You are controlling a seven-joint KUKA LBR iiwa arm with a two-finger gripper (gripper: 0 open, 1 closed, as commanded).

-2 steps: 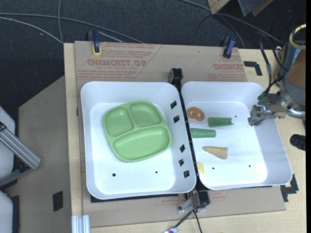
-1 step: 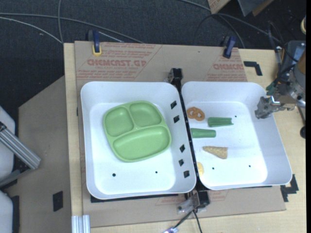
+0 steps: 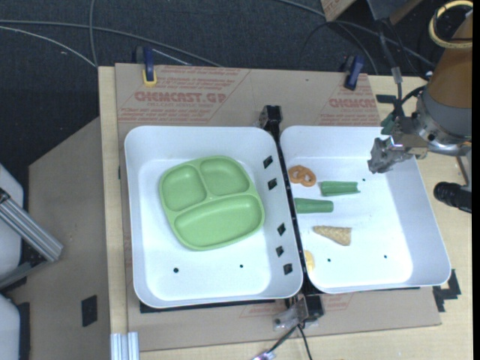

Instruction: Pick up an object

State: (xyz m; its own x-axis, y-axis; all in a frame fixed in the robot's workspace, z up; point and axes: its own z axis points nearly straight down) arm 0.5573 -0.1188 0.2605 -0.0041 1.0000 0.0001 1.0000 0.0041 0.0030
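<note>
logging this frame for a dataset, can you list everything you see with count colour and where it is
bins: 2, white, side by side on the bench
divided plate: 1, green, in the left bin
pretzel: 1, brown, right bin, upper left
green pieces: 2, green, right bin, one below the other
wedge: 1, tan, right bin, below the green pieces
small round piece: 1, yellowish, right bin, by its left wall
clamps: 2, blue, at the board's far edge
cables: several, grey, on the dark floor
gripper: 1, grey metal, over the right bin's upper right
</note>
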